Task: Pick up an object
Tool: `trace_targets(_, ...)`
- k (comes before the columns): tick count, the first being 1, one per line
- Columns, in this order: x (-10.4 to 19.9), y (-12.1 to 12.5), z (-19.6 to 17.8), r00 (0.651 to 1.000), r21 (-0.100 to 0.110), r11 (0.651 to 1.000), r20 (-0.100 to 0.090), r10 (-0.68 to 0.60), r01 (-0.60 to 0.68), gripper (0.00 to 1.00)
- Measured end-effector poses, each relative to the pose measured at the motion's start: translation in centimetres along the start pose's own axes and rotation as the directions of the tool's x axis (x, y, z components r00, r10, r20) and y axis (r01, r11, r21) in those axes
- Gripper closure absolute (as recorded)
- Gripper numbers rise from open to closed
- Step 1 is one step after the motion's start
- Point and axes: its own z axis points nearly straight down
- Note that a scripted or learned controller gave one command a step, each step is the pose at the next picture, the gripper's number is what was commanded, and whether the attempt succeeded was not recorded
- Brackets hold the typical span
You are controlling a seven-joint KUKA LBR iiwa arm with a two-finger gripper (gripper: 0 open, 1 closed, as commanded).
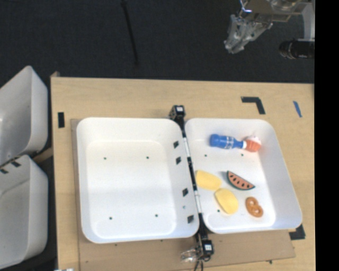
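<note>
Gripper (237, 42), aperture not discernible, hangs beyond the far rim of the right shallow white bin (273, 169); blue plastic bottle with orange-red cap (223, 141) lies nearest it, long axis left-to-right.

The gripper (241, 37), well above the right bin (280, 174), is blurred, and the arm (275, 6) behind it is cut off by the top edge. Far to the left of the right bin, an upper white rounded shape (18, 111) and a lower white rounded shape (21, 211) are both cut by the left edge; what they are cannot be told. Just below the right bin's lower left corner, a small shiny thing (192, 256) is too small to name, and there the tabletop (132, 95) runs out at the bottom edge. Inside the right bin, the markings on the blue bottle (222, 141) are too small to read, and the pale orange thing (253, 144) at its end is too blurred to make out.
</note>
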Motion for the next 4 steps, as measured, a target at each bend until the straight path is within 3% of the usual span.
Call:
trace_targets(1, -8.6, -0.2, -0.3, 1.0, 0.015, 1.0, 0.001, 0.01, -0.01, 1.0)
trace_targets(2, -6.3, -3.7, 16.5, 1.0, 0.034, 0.999, -0.003, 0.006, -0.006, 1.0)
trace_targets(3, -7.2, -0.2, 10.3, 1.0, 0.011, 1.0, 0.0, 0.002, -0.002, 1.0)
trace_targets(4, -2.4, -0.1, -4.6, 1.0, -0.002, 1.0, -0.001, -0.002, 0.002, 1.0)
